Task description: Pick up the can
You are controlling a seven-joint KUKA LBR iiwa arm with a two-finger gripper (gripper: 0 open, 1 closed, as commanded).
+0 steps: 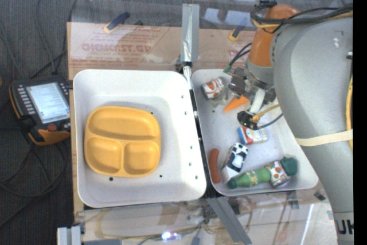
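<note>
A small red and white can (213,88) lies on its side in the far left corner of the right bin (298,149). My gripper (238,86) hangs low over the bin just to the right of the can, above the thick end of an orange carrot (235,104). The grey wrist and its cables hide the gripper's tip. Nothing shows as held.
The right bin also holds a small carton (253,135), a black and white cow-patterned item (235,156), a sausage (214,164) and a green bottle (255,178) with a red-labelled piece (278,174). A yellow divided plate (122,140) lies in the left bin (92,80).
</note>
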